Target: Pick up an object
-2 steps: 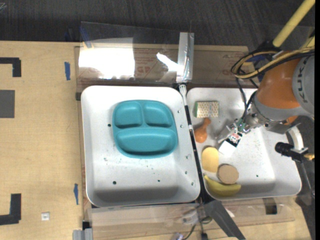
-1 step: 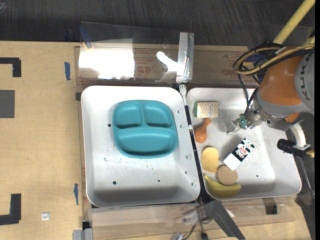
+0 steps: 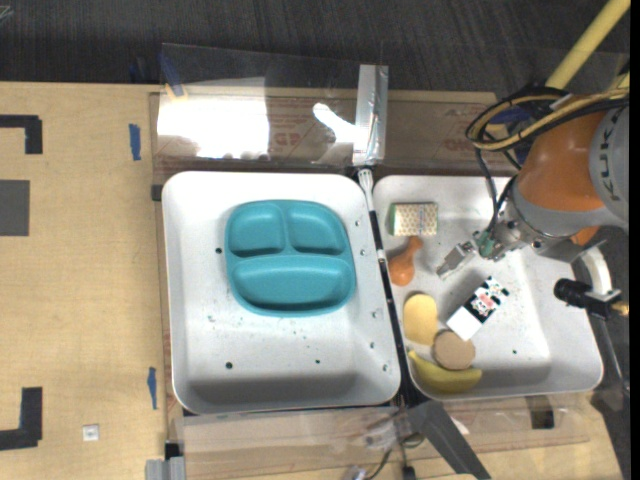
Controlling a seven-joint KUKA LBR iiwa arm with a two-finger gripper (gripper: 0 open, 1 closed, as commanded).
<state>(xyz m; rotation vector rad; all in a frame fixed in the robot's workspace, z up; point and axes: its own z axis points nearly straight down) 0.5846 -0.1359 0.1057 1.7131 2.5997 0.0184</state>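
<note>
Cardboard-topped table under a dark floor carries two shallow white bins side by side, the arm entering from the right. Pincer: it hangs low over the middle of the right bin, its two metal fingers parted with nothing seen between them, so it grips nothing. Just beside it, toward the near edge, lies a small black-and-white box; left of the pincer, against the bin's dividing wall, sits an orange carrot-shaped toy, and behind that a pale green-and-white sponge-like block. Further toward the near-left corner are a yellow lemon-like piece, a tan round piece and a banana, the last three touching or nearly so. The left bin holds a teal divided plate, well apart from the pincer. Step judged in hand: approach and descent, no object yet picked. The next move appears to call for choosing one target, probably the box or the carrot toy nearest, centring the open fingers over it, lowering to straddle it, and closing before lifting clear of its neighbours.
</note>
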